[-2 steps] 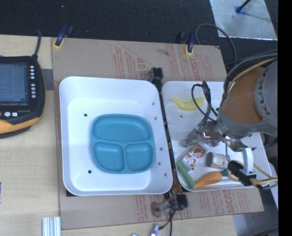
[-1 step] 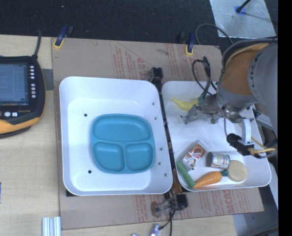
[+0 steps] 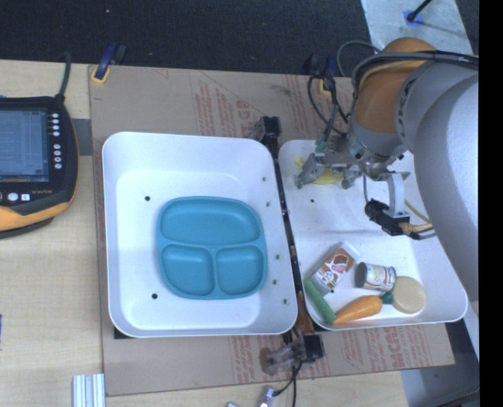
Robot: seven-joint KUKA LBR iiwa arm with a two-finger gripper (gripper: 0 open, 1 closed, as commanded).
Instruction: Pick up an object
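Observation:
My gripper (image 3: 326, 173) hangs low over the far left corner of the right bin (image 3: 442, 265). A small yellowish thing (image 3: 309, 176) shows just at its left tip; whether it is held cannot be made out. Along the bin's near edge lie a brown-and-white carton (image 3: 334, 270), a small can (image 3: 377, 275) on its side, a round beige piece (image 3: 409, 296), an orange carrot (image 3: 358, 309) and a green stick (image 3: 317, 298). These lie well apart from the gripper, toward the front.
The left bin (image 3: 124, 227) holds a blue divided plate (image 3: 210, 246). A tablet-like pendant (image 3: 22, 164) lies on the bench at far left. The grey arm (image 3: 438, 142) covers the right bin's far right side.

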